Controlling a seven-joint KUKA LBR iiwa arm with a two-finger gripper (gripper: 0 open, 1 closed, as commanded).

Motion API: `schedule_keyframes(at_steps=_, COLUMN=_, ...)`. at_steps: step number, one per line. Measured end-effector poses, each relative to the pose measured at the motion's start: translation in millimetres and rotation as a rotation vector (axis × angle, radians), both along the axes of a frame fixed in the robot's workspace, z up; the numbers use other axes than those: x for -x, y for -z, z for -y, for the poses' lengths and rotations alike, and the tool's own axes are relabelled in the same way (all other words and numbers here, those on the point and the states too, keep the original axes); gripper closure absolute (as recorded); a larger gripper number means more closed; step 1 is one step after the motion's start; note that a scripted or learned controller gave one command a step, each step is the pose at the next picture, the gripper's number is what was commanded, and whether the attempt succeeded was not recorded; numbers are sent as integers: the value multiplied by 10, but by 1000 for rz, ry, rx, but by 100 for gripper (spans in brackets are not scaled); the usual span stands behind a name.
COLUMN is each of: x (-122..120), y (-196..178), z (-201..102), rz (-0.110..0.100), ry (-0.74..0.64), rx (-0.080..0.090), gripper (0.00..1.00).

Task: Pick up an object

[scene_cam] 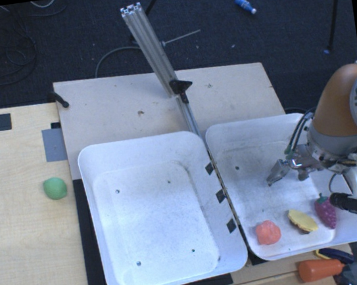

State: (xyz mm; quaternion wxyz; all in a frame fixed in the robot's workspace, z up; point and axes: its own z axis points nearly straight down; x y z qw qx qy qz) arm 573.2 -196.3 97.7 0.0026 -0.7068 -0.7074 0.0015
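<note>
Gripper (283, 172) is hanging over the right bin (245, 142) with its fingers spread apart, grasping nothing. Toys are lying near the front: orange ball (268, 232), yellow piece (302, 220), purple grapes (326, 211).

Two shallow white plastic bins, left (160, 274) & right (244, 136), faintly dark-speckled. In right: round salmon-pink lump (268, 232), yellow curved piece (302, 220), purple grape bunch (326, 211). Green ball (55, 188) on pale wood counter (21, 248). Arm w/ orange band (340, 104).
</note>
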Motion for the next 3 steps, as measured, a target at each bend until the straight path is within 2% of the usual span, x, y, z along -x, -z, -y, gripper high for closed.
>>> schedule_keyframes(at_steps=1, x=-2, y=64, z=-5, rz=6, ry=0, rx=2, gripper=0)
schedule_keyframes(at_steps=2, x=-6, y=-47, z=2, rz=7, ry=1, rx=2, gripper=100)
schedule_keyframes(at_steps=3, x=17, y=-596, z=95, rz=10, ry=1, rx=3, gripper=100)
